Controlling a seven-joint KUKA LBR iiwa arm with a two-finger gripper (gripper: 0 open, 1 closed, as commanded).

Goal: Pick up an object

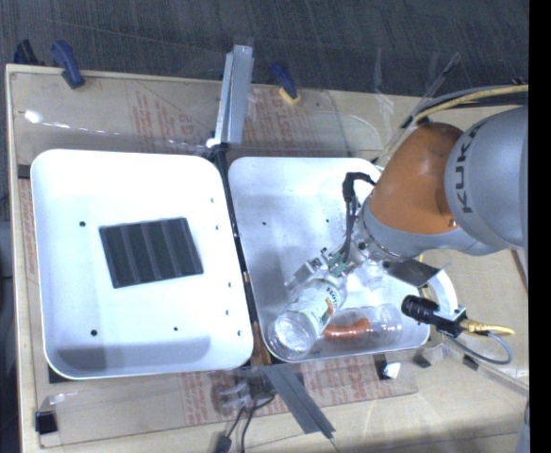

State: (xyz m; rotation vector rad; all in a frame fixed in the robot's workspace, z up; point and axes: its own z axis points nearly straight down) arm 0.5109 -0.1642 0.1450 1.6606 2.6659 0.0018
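In the right bin [257, 253], the arm [445, 192] hides the tool above a clear bottle [306, 317]

Even overhead light; glare on left bin [125, 182]; soft shadows; slightly grainy.

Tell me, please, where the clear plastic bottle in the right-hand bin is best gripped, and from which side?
Probably across its round body, from above. The clear bottle lies on its side in the right bin, near the front wall, base toward the divider. Fingers should straddle its width; an orange object lies close alongside.
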